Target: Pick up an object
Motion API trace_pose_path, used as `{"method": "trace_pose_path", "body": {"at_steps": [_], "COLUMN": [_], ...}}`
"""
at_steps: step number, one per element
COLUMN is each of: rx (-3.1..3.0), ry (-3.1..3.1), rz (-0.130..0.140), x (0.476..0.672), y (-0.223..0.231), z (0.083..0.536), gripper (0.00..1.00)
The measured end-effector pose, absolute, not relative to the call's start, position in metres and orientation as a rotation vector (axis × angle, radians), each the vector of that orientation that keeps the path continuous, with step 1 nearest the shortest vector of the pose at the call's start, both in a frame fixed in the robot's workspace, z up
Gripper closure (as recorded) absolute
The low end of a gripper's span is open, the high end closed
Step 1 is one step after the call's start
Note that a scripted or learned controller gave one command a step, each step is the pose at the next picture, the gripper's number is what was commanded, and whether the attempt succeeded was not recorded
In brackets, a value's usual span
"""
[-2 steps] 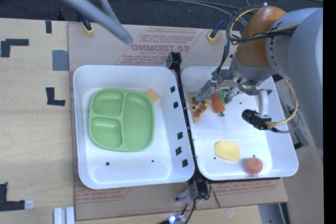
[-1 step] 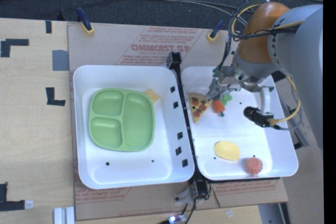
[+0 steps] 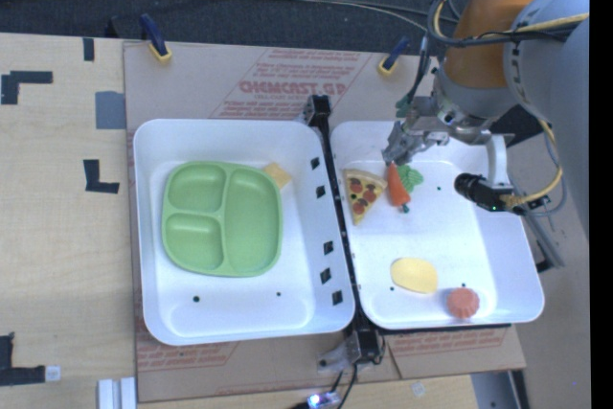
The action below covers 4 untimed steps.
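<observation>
1. The grey arm's two-finger jaws (image 3: pixel 404 148) hang over the upper left part of the right-hand shallow white bin (image 3: pixel 498 244); whether they stand open or closed cannot be told from this slanted view.
2. Just beneath the jaws and a little toward the camera lies the small orange toy carrot with a green leafy top (image 3: pixel 397 185). It appears to touch the tips or sit right under them, but nothing shows it between them, so it counts as not gripped.
3. The carrot's long axis runs from its green top, nearest the jaws, down and slightly to the right, to its orange point, which is the far end.
4. Beside the carrot, on the side away from the arm, rests a wedge-shaped toy pizza slice (image 3: pixel 363 194), close enough to get in the way of a wide closing.
5. A pale yellow rounded toy (image 3: pixel 414 275) and a small red round toy (image 3: pixel 464 303) lie well beyond the carrot from the jaws, so the carrot seems the likeliest object to take.
</observation>
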<state>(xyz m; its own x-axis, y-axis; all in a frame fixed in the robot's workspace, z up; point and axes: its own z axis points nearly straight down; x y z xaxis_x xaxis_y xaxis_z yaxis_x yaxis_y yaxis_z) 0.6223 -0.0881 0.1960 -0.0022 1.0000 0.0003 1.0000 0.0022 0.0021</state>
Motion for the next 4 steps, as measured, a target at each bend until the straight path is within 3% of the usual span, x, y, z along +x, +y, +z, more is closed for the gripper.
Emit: {"method": "trace_pose_path", "body": {"at_steps": [1, 2, 3, 4], "rx": [2.22, 2.216, 2.216, 2.217], "ry": [2.223, 2.231, 2.23, 2.23], "rz": [0.001, 0.001, 0.0, -0.003], "x": [0.623, 0.606, 0.602, 0.576], "y": [-0.088, -0.03, 0.018, 0.07], "z": [0.208, 0.219, 0.221, 0.219], "gripper": [1.0, 1.0, 1.0, 1.0]}}
